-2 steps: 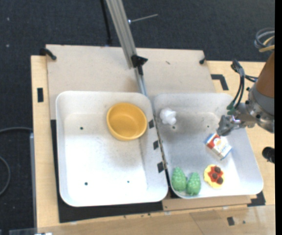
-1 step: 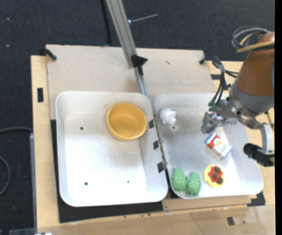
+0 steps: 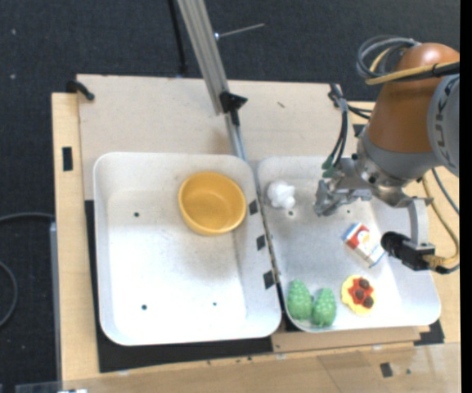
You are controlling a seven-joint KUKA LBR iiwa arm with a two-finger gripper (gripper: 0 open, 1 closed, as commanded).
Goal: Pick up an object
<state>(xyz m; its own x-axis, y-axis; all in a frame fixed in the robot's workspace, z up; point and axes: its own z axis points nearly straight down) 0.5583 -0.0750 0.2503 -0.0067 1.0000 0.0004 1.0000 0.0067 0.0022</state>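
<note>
1. The counter is a light tan board, and it carries two shallow white bins side by side.
2. The left bin holds one thing — a round yellow bowl. The bowl sits upright near the top of that bin, close to the wall shared with the other bin. The rest of the bin floor is bare white with a few small dark dots.
3. A silver metal pole slants down from the top of the view and ends by the strip where the two bins meet.
4. The right bin holds several small things.
5. A small white lumpy toy lies at the top left of the right bin, just beside the dividing wall.
6. Two bumpy green things lie side by side at the bottom edge of the right bin, touching each other.
7. The gripper hangs over the upper middle of the right bin, to the right of the white toy and apart from it. Its dark fingers point down and look close together, with nothing seen between them.
8. A small white and red box lies tilted below and to the right of the gripper, not touching it.
9. A flat yellow thing with dark red spots lies near the bottom right — just right of the green pair.
10. The grey arm with its orange band comes in from the right, above the right bin.
</note>
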